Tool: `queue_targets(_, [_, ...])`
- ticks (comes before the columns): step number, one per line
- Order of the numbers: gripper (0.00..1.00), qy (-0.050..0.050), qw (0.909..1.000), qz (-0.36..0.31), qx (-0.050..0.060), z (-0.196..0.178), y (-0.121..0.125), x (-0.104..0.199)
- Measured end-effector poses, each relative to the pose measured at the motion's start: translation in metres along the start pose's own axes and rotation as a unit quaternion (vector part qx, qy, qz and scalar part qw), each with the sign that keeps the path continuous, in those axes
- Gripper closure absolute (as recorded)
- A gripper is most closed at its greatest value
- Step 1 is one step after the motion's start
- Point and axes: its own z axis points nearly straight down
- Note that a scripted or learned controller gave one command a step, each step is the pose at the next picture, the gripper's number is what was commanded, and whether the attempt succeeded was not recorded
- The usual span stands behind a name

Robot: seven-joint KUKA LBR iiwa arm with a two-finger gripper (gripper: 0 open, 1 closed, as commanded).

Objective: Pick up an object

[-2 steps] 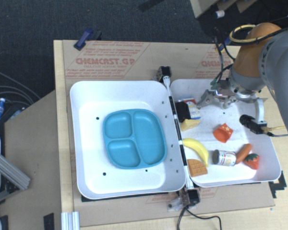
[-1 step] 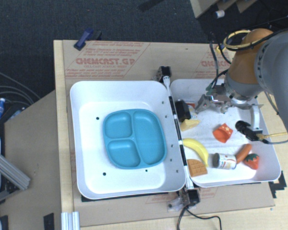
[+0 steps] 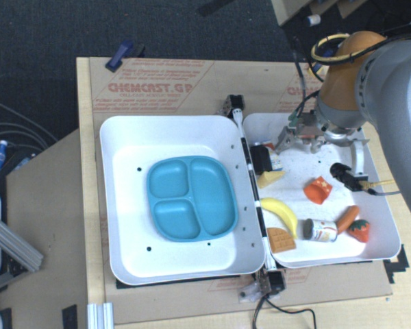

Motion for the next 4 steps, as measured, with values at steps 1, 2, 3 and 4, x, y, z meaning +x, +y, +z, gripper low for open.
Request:
queue_targets(1, [0.0, 0.011, 0.9999, -0.004, 0.007, 0.003, -0.076, 0.002])
queue_targets(2, [0.0, 0.012, 0.9999, -0.005, 0.006, 0.004, 0.005, -0.015])
queue_targets(3, [0.0, 0.01, 0.9999, -0.003, 0.005, 0.002, -0.024, 0.008])
queue_targets(4, [1.0, 0.011, 0.9999, -0.004, 0.005, -0.007, -0.024, 0.009])
